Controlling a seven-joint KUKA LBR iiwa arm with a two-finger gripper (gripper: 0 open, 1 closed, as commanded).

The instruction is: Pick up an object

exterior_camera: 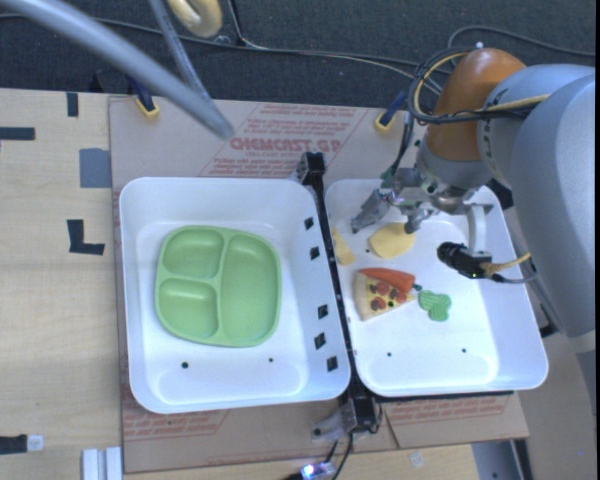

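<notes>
1. Nearest, along the bottom edge, a pale wooden bench top (40,298) carries a brown cardboard sheet (280,133) with red printed lettering, and dark tape marks dot the wood at left.
2. Next, two shallow white plastic bins sit side by side on that sheet, joined along a black clipped seam (325,258).
3. Within the left bin (140,368) lies a light green plastic tray (218,284) with three compartments, flat and roughly central.
4. Over in the right bin (510,358), a toy pizza slice (379,294) with red toppings lies near the seam, an orange-red toy carrot (390,277) touching its upper edge and a small green toy piece (436,305) just beside its right corner.
5. Farther back, a pale yellow rounded toy (391,240) rests in the same bin, directly under the two-finger gripper (392,214).
6. Whether the gripper's metal fingers are spread or closed cannot be told; nothing is visibly clamped between them.
7. Behind it rises the grey arm (555,168) with its orange band (470,103), cables looping around the wrist.
8. Farthest, dark carpet-like floor (330,8) runs behind the bench, crossed by black cables and a grey slanting tube (100,38).
</notes>
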